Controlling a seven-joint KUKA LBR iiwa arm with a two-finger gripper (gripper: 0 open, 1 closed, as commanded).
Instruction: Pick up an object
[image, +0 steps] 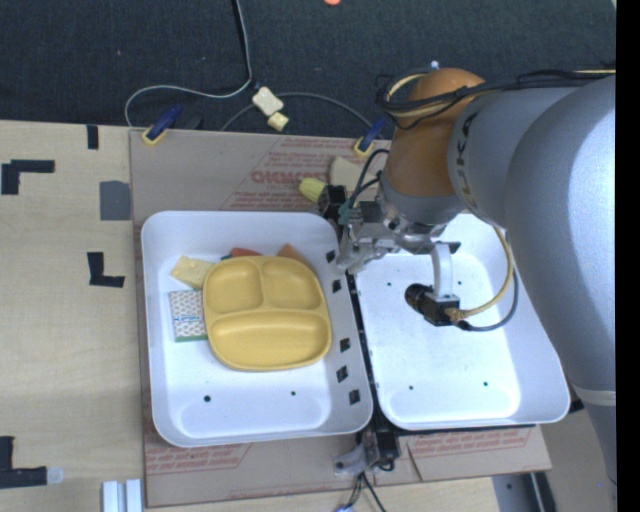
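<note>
1 camera was fixed above the bench (60, 300) and looked down at a slant, near enough that the 2 white bins — the left bin (160, 330) and the right bin (500, 390) — took up the middle of the view. The arm (540, 170) came in from the right and loomed large, close under the lens — the dark floor (100, 50) lay along the top.

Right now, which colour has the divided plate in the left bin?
The divided plate is yellow, seen clearly in the camera view.
</note>
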